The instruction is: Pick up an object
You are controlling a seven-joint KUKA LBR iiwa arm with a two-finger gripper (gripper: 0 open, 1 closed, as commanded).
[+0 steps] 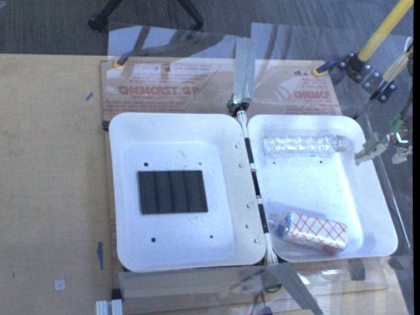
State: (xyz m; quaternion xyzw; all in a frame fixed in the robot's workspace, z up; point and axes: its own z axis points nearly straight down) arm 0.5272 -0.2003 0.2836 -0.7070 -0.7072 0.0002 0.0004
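Overhead view of the work area as I see it from the remote station. The wooden bench (52, 176) carries two shallow white bins side by side, their inner rims touching along a central seam. The left bin (125, 130) holds a dark ribbed rectangular pad (172, 191), lying flat near the middle of its floor. The right bin (375, 210) holds two candidate objects, well apart from each other: a clear plastic bottle (302, 144) lying on its side along the far wall, and a packet with a red crosshatch pattern (316, 232) lying near the front wall, a small blue part at its left end. The gripper (384, 146) appears at the right edge, just beside the right bin's far right rim and near the bottle's right end; it is partly cut off and blurred, and I cannot tell whether it is open or closed, nor see any object in it.
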